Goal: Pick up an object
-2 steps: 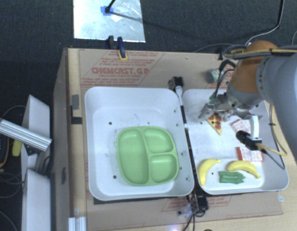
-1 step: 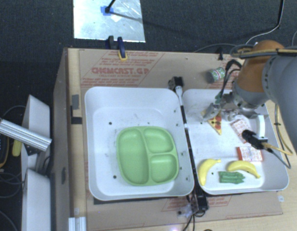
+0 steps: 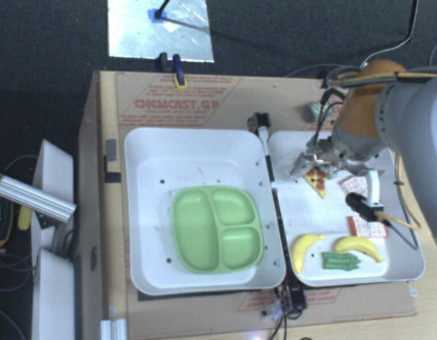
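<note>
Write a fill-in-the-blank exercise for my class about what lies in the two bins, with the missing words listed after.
1. The green divided plate lies in the ____ bin.
2. The right bin holds ____ yellow bananas.
3. The green toy lies between the two ____.
4. The gripper is over the ____ bin, by the pizza slice.

Missing words: left; two; bananas; right

I'm looking at a robotics lab test cell, not a home. The table is topped with printed cardboard carrying two white bins at centre. Loose cables trail at 1 o'clock, an aluminium rail lies at 9, and a taped foil sheet sits on dark carpet at 12.
</note>
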Action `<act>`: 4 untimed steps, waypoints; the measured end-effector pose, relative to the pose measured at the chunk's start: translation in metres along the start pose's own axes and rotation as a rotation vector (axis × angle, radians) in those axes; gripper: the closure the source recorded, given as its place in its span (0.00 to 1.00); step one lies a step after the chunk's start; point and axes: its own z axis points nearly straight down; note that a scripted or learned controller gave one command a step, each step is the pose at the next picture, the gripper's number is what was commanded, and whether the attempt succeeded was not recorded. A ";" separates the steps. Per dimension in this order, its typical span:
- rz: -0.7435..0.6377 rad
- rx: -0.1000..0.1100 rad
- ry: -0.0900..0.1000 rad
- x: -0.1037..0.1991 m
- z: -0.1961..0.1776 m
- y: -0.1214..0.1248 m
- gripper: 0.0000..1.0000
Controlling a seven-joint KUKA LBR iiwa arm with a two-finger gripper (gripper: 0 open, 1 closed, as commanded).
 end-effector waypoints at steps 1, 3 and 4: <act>0.003 -0.001 0.000 -0.010 0.000 0.003 0.00; -0.001 -0.001 0.000 0.006 0.000 0.010 0.00; 0.003 0.000 -0.001 -0.003 0.000 0.001 0.00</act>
